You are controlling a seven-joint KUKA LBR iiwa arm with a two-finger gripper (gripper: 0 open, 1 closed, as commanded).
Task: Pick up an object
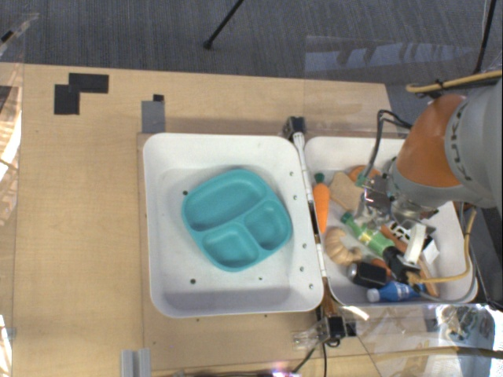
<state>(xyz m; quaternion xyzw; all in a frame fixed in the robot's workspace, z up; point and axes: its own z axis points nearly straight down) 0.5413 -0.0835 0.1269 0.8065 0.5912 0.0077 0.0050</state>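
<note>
The right bin (464,225) holds a heap of small objects: an orange carrot (321,204), a tan wedge (346,190), a green bottle (369,236), a beige croissant-like piece (341,245), a black cylinder (368,273) and a blue item (398,292). The arm's orange band and grey wrist hang over this bin from the right. My gripper (383,213) is down among the objects, just above the green bottle. Its fingers are hidden by the wrist and the clutter.
The left bin (169,171) holds a teal divided plate (236,218). A rail with a black clamp (295,126) separates the two bins. Black markers (78,91) lie on the wooden bench at the far left. Cables run along the bench's front edge.
</note>
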